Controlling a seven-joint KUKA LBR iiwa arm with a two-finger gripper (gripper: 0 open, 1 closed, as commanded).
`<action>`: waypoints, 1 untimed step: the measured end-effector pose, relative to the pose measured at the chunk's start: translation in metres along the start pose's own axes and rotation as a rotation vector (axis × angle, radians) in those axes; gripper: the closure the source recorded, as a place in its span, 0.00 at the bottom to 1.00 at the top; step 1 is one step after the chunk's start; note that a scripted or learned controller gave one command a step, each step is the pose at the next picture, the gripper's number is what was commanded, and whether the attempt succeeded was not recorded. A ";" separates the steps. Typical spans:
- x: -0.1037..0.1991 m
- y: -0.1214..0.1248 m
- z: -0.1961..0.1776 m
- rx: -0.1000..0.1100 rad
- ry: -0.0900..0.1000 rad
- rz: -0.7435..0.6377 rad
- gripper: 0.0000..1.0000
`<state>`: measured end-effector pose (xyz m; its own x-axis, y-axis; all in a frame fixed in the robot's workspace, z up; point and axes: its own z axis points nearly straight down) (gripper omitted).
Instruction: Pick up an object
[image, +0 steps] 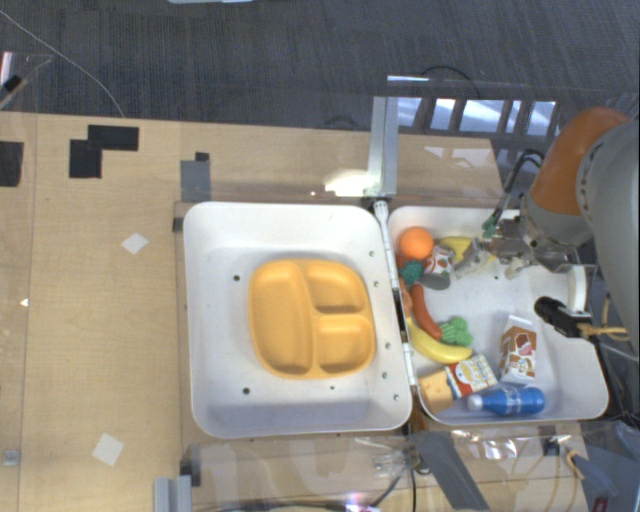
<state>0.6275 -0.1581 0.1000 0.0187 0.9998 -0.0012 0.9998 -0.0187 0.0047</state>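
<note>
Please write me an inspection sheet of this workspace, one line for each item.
Surface: wooden bench bearing two white bins side by side.
Job's things: right bin holds an orange, a banana, a blue bottle and a small carton, crowded toward its left wall and near edge.
Clutter: yellow divided tray lies in the left bin.
Grippers: tool is over the far part of the right bin; no object seen in it.
Cables: thin dark cable on the floor beyond the bench.
Surroundings: dark carpet; black markers on the bench.
</note>
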 end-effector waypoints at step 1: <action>0.034 0.025 0.010 0.005 -0.001 -0.257 0.00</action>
<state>0.6532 -0.1247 0.0899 -0.2364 0.9716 -0.0029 0.9716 0.2364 -0.0005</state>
